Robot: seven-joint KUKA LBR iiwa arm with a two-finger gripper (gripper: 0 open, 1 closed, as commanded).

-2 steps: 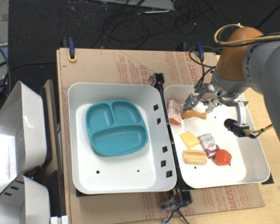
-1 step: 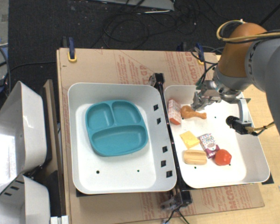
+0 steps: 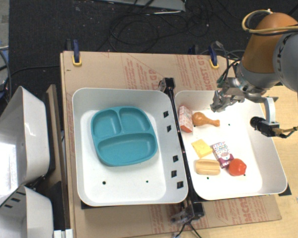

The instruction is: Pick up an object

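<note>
Teal plate, red tomato, white bins

A teal divided plate lies in the left white bin. Both bins sit on a brown board, with black cables across the dark floor at the top.

bins: smooth white plastic, slightly glossy
divided plate: teal plastic, smooth, matt sheen
tabletop: brown cardboard-like sheet, matt, printed red
arm: glossy orange and grey shell
claw: dull grey metal
toy foods: smooth plastic look
</note>
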